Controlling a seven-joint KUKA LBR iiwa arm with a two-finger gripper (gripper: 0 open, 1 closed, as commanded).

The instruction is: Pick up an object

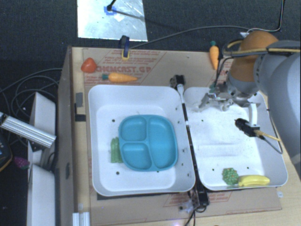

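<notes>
1. Orange-red rounded toy vegetable [88, 65]: far left, on the cardboard outside the bins.
2. Orange plastic carrot [120, 78]: just right of item 1, lying flat beyond the far rim of the left bin.
3. Shallow white left bin [99, 126]: holds items 4 and 5.
4. Green ridged toy pod [115, 150]: against the left edge of item 5.
5. Blue plastic plate with three compartments [148, 142]: centre of the left bin, nothing on it.
6. Small orange carrot with green top [214, 55]: outside, beyond the right bin.
7. Shallow white right bin [221, 145]: holds items 9 and 10.
8. Gripper [215, 101]: over the far left corner of the right bin, nothing seen in it. Whether it is open or closed cannot be told.
9. Green knobbly toy broccoli [229, 175]: near edge of the right bin, touching item 10.
10. Yellow plastic banana [254, 180]: right of the broccoli, lying flat.

Handling note: the likeliest picks are items 9 and 10, well apart from the gripper. It should travel toward the near edge, centre over one item, and straddle the banana across its narrow width, keeping off the bin wall.
</notes>
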